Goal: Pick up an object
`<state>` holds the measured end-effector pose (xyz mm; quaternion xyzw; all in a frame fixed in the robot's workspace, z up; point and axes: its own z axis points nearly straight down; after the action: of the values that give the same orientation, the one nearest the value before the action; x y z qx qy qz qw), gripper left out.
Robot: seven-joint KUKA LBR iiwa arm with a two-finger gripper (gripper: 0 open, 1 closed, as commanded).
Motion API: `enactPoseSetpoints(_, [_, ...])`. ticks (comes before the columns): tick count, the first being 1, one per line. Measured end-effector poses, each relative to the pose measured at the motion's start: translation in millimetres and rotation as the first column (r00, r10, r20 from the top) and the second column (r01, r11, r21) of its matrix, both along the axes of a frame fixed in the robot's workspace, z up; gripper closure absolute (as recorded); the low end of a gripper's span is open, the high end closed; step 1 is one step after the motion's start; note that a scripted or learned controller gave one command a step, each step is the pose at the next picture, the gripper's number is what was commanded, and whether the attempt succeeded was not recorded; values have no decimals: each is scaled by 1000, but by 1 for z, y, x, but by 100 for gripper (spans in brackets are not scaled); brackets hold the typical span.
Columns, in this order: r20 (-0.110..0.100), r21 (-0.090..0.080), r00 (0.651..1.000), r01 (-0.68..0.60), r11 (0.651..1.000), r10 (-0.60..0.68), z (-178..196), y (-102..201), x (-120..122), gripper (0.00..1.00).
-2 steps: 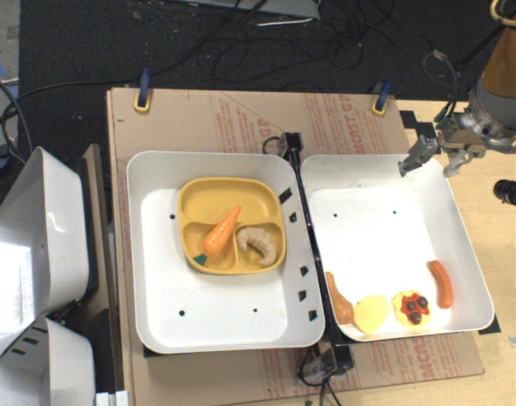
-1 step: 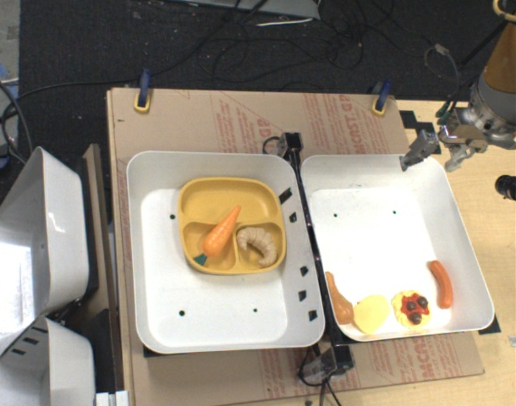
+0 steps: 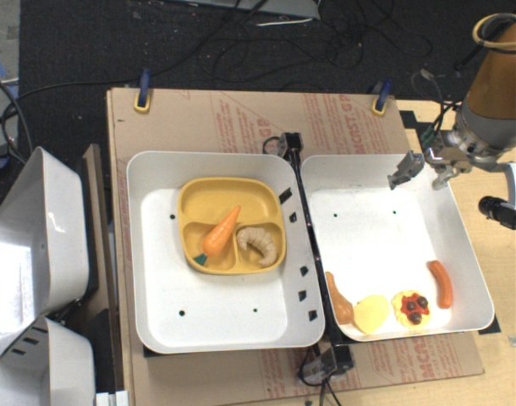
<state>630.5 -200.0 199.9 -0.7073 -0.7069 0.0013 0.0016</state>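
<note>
hovering at the upper right of the frame, the gripper (image 3: 420,169) is hanging over the top edge of the right bin (image 3: 385,252), with the grey-and-orange arm (image 3: 495,83) reaching in behind it. two dark fingers are showing, splayed apart with a clear gap between them, so the jaws are reading as open, and nothing is sitting between them or touching them.

the things within reach are all lying well apart from the jaws, down along the lower edge of that same bin: a sausage (image 3: 441,282) toward the lower right, its long axis running nearly up and down the frame; a small pizza-like round (image 3: 412,307) just left of it; a pale yellow disc (image 3: 370,313) beside that; and a brownish drumstick shape (image 3: 337,299) at the bin's lower left, slanting up toward the divider.

the left bin (image 3: 156,294) is holding a yellow divided plate (image 3: 233,194) with a carrot (image 3: 222,231) and a shrimp (image 3: 260,244) in its compartments, farther off to the left of the frame.

the sausage is looking like the nearest pick, lying almost straight below the jaws in the frame, so closing across its narrow width is probably suiting it best.
</note>
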Motion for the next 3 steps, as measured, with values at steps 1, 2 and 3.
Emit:
enactPoseSetpoints(1, [1,0,1000,0,1000,0,-43,0,1,0])
enactPoseSetpoints(2, [1,0,1000,-5,1000,5,-104,6,5,0])
enactPoseSetpoints(3, [7,-2,1000,-5,1000,5,-90,6,6,100])
